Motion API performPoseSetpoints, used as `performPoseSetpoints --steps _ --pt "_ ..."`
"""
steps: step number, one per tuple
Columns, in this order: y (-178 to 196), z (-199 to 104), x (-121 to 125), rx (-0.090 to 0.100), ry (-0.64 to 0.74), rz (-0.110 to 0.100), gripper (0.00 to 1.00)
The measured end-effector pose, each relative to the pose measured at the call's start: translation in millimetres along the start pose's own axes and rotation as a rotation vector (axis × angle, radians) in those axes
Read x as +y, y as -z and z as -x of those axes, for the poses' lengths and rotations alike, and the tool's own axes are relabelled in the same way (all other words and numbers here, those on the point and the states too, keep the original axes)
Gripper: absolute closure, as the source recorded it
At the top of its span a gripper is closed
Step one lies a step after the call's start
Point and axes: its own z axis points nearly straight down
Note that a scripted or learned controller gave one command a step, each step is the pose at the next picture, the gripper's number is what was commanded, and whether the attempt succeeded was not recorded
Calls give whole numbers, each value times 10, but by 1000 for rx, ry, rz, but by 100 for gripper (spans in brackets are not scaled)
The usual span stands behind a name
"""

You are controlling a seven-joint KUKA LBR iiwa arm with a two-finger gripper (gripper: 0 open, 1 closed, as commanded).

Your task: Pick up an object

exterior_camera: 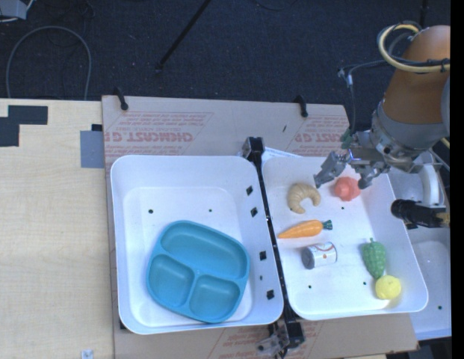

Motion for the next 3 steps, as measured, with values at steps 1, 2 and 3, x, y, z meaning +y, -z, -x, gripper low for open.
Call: performPoseSetpoints --steps 1,2,3 --pt "75 1 18 -2 2 13 0" --pt "-379 19 80 -1 1 8 0" --pt "-1019 32 105 0 0 6 0"
